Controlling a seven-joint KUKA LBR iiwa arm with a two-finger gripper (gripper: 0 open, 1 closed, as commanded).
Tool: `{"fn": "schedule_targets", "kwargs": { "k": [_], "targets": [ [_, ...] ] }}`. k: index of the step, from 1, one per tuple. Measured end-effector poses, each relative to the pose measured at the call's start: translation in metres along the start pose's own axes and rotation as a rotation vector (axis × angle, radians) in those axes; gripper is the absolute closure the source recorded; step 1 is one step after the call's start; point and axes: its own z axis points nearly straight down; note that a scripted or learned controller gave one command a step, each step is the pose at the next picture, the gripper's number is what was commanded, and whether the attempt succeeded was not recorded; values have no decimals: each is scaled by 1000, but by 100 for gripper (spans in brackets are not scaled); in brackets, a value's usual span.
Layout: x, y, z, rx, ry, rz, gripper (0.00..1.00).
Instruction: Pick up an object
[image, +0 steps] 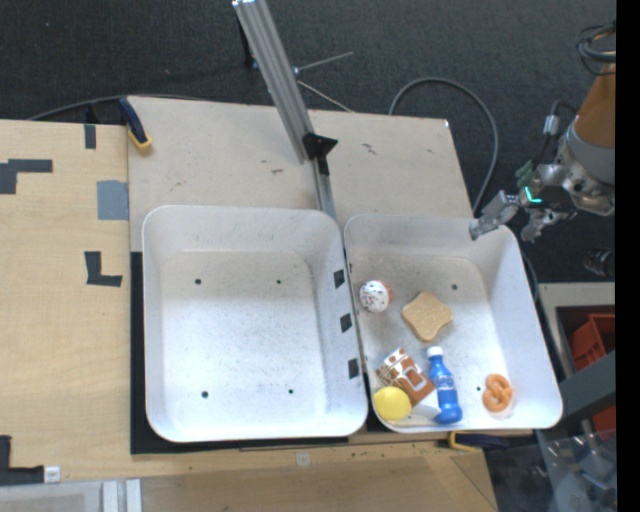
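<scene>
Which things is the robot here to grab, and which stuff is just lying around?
For grabbing, all in the right bin:
white ball
bread slice
blue bottle
yellow ball
orange pretzel
brown and white box
The gripper hovers over that bin's far corner.

Just lying about:
left bin
metal pole
yellow-tipped clamp
cable

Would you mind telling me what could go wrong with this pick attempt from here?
The yellow ball, carton and blue bottle crowd together, so a grasp there may nudge neighbours or slip. The gripper hovers at the right bin's rim; descending straight down might clip it.
</scene>
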Motion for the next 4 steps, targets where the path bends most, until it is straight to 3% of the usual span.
{"fn": "schedule_targets", "kwargs": {
  "k": [1, 4],
  "targets": [
    [0, 1, -3, -4, -2, -2, 0],
    [-9, 1, 177, 2, 0, -1, 0]
  ]
}}
